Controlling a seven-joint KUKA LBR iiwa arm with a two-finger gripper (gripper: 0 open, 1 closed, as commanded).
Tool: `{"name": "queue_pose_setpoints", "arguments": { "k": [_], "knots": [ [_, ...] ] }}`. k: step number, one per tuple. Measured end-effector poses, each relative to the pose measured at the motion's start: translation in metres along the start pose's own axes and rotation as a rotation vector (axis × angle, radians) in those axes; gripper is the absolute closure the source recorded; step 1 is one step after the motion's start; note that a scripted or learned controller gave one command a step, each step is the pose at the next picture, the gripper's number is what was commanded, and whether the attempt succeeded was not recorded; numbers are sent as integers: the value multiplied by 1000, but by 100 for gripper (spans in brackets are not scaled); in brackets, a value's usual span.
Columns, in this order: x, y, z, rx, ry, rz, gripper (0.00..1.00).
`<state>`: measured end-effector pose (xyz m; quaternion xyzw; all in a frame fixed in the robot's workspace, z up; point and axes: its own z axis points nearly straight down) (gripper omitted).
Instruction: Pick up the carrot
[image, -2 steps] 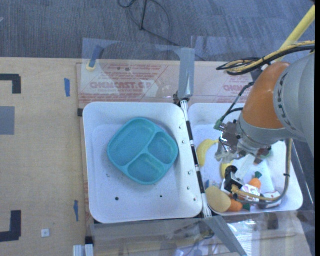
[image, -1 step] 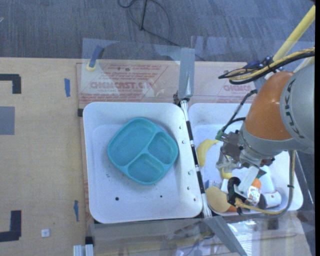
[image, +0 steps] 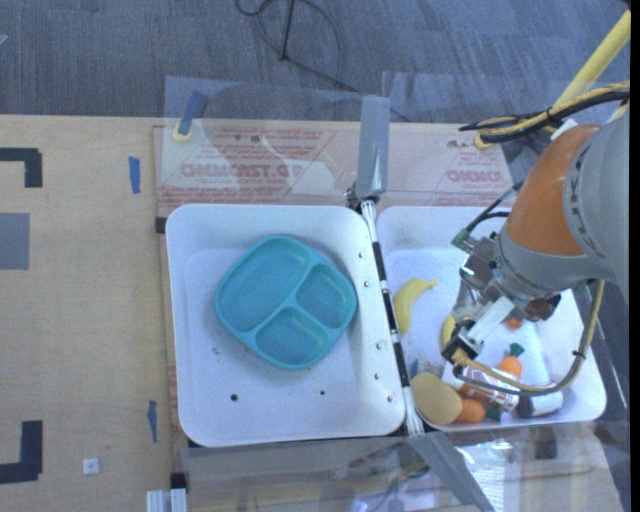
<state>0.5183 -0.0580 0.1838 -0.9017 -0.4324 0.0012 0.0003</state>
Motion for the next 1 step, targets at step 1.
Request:
{"name": "queue_pose_setpoints", "arguments": {
  "k": [1],
  "knots": [
    [-13, -29, -14, 3, 0, -30, 100]
  ]
}}
